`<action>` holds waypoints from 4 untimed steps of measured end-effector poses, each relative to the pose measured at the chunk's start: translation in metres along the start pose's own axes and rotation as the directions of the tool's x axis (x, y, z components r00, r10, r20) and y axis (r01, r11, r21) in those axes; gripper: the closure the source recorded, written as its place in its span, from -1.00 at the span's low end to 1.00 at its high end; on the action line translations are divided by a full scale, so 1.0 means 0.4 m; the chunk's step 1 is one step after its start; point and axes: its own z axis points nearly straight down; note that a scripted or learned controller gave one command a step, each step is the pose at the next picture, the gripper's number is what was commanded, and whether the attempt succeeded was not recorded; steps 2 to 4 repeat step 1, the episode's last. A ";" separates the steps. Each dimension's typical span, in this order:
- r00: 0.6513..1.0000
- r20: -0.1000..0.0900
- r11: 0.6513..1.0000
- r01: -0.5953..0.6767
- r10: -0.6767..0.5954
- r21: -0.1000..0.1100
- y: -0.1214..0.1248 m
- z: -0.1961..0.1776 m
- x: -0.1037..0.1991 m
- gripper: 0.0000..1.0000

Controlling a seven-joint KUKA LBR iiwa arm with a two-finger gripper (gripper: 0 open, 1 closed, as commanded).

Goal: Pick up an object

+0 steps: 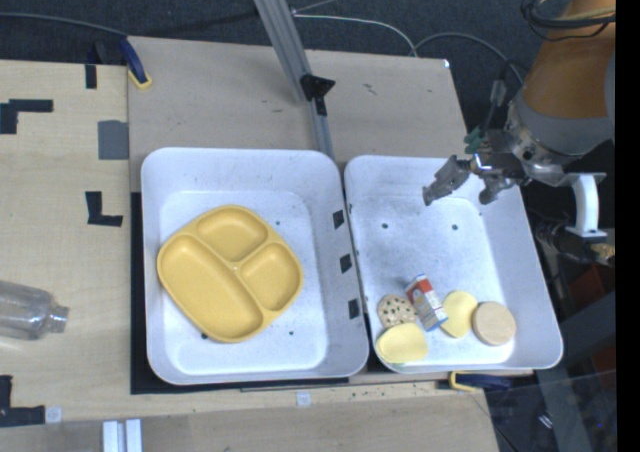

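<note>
The two-finger gripper (pixel 463 183), fingers apart and holding nothing, hovers at the right white bin's (pixel 400 190) one o'clock; next, likely descent toward the round tan wooden disc (pixel 493 323) at five o'clock.

Clear bottle (pixel 30 312) cropped at left edge

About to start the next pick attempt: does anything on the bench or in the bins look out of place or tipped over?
One thing: a clear plastic bottle lies on its side on the bench, left of the left bin and outside both bins. The yellow divided plate sits askew in that bin. The small items are clustered in the right bin's near corner.
</note>
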 end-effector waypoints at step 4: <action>1.000 -0.001 1.000 0.007 -0.007 0.003 0.163 0.145 0.198 -1.00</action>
